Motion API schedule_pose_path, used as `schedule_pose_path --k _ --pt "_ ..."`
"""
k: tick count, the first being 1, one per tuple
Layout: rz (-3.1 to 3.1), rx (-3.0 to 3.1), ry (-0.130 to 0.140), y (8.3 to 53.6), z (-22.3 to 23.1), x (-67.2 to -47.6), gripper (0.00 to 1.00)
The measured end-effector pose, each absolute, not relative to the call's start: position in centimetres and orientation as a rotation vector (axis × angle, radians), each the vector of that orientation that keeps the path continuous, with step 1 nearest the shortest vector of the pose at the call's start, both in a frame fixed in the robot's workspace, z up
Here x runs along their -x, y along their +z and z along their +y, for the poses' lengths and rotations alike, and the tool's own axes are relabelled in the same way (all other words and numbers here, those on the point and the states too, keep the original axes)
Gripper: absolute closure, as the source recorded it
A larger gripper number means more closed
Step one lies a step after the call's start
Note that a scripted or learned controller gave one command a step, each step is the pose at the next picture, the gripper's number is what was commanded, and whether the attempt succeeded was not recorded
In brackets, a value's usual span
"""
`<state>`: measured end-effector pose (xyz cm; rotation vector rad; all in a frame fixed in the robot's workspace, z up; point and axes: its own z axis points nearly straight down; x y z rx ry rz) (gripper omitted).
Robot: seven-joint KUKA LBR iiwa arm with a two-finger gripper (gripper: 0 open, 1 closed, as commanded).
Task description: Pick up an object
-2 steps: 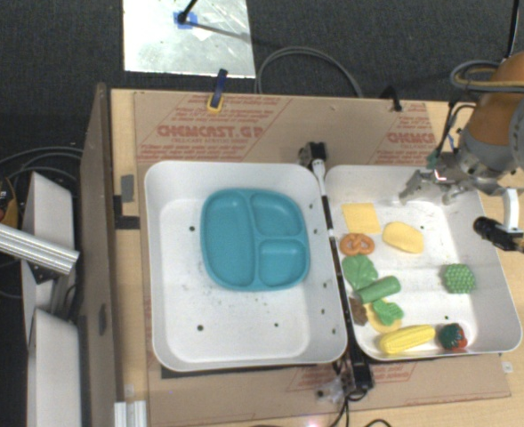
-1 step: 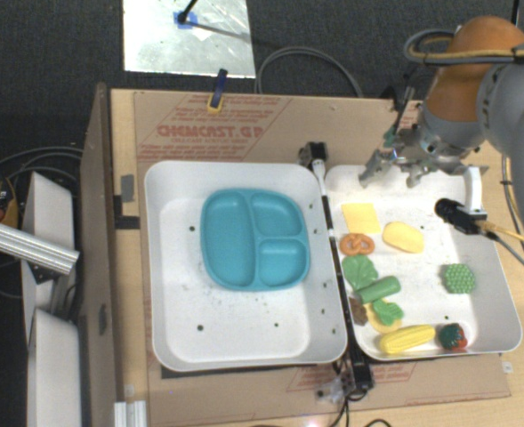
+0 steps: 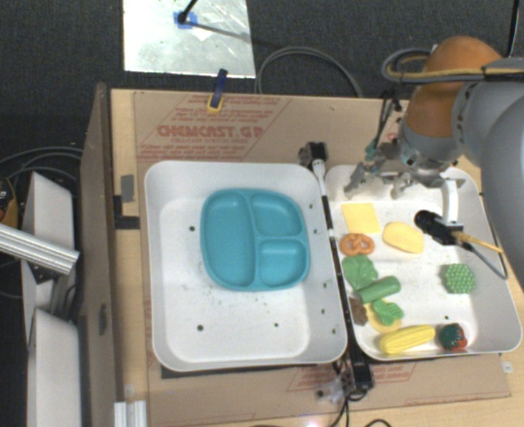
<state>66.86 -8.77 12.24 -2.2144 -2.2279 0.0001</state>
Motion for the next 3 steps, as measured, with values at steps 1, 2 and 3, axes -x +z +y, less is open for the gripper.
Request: schedule_pose_path --k 1,2,3 --pt "-2.223 2.226 -0.003 13.2 -13.9 -66.9 0.0" --pt "-2.228 2.218 -0.002 11.8 -12.5 -66.9 0.0" --pt "-2.227 2.213 0.0 8.3 -8.7 -64.8 0.0"
